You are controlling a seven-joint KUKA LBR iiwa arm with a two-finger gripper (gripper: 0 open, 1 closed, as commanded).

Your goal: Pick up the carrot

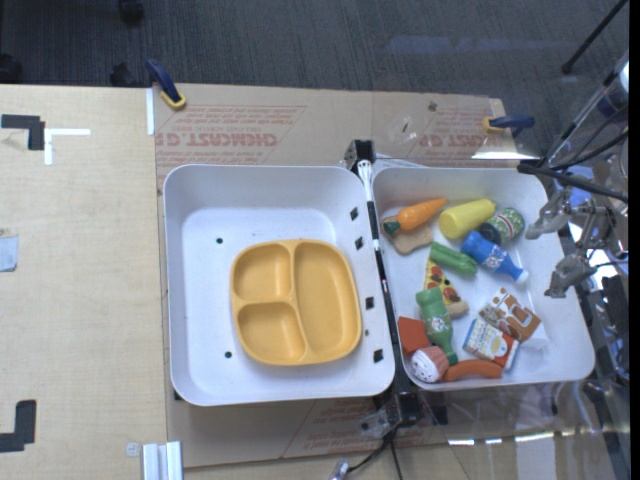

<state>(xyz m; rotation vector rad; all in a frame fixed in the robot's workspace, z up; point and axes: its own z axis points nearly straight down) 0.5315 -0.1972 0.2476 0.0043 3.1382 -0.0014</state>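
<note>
Carrot in right bin, well left of end effector; its state indiscernible.

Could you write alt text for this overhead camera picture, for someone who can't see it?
An orange toy carrot lies at the far left of the right white bin, among other toy foods such as a yellow bottle. The left white bin holds a yellow divided plate. The robot's gripper is at the right bin's right edge.

Yellow divided plate (left bin), toy clutter right
</note>
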